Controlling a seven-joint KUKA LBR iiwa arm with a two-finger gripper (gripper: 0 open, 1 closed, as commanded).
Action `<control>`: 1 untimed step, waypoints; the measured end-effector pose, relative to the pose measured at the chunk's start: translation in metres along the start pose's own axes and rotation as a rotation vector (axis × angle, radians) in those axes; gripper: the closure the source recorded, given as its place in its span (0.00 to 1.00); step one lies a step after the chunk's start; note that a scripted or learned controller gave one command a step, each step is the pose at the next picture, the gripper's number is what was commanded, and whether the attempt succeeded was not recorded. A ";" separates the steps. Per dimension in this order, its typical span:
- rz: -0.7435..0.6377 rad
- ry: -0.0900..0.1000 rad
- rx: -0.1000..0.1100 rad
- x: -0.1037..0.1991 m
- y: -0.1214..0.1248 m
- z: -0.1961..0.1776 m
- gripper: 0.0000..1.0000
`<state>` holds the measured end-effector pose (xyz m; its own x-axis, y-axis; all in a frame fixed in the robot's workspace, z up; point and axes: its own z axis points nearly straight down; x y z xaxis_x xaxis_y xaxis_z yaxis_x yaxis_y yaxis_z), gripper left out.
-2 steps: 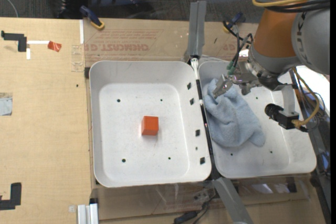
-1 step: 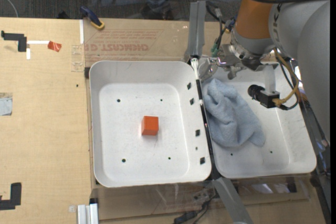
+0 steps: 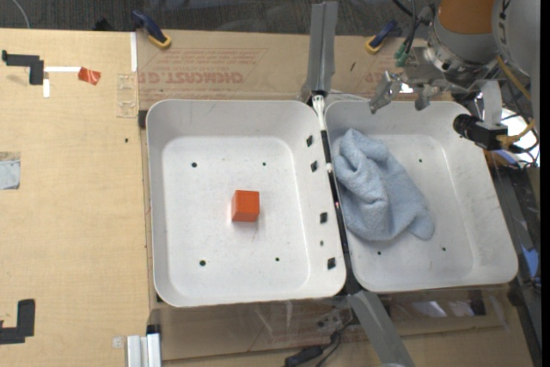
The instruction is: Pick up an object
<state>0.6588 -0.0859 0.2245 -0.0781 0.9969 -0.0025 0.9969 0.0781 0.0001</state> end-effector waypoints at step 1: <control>-0.167 0.002 0.000 -0.036 -0.064 0.132 0.00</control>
<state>0.5979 -0.1266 0.0922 -0.2423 0.9702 -0.0009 0.9702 0.2423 0.0002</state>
